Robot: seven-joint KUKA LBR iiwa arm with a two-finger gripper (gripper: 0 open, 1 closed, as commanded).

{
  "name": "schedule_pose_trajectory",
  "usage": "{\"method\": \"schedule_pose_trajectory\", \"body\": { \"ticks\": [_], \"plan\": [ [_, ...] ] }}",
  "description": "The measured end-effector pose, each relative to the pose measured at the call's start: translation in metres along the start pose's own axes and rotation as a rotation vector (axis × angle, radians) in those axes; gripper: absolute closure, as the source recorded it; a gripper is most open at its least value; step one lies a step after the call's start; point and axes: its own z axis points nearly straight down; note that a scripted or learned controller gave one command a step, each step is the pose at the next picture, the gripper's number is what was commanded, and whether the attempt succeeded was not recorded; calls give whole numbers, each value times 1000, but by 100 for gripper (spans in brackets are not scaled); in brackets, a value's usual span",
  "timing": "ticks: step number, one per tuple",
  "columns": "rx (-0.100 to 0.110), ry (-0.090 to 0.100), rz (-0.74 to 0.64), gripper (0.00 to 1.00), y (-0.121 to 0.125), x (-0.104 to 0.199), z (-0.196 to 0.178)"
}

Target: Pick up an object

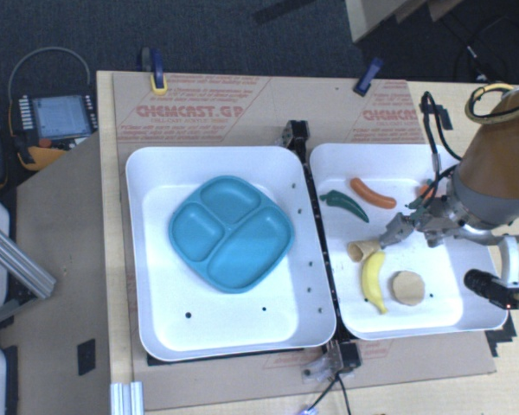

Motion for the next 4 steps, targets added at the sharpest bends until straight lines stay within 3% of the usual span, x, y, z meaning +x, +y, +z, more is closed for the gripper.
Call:
{"method": "schedule_pose_trajectory", "body": {
  "ticks": [1,2,3,4],
  "plan": [
    [6,1,1,0,-5,-6,60],
    [3,1,0,0,-6,-6,72],
    [-2,0,1,100,-5,-6,60],
    [-9,-3,-2,100,-5,-2,-2]
  ]
}}
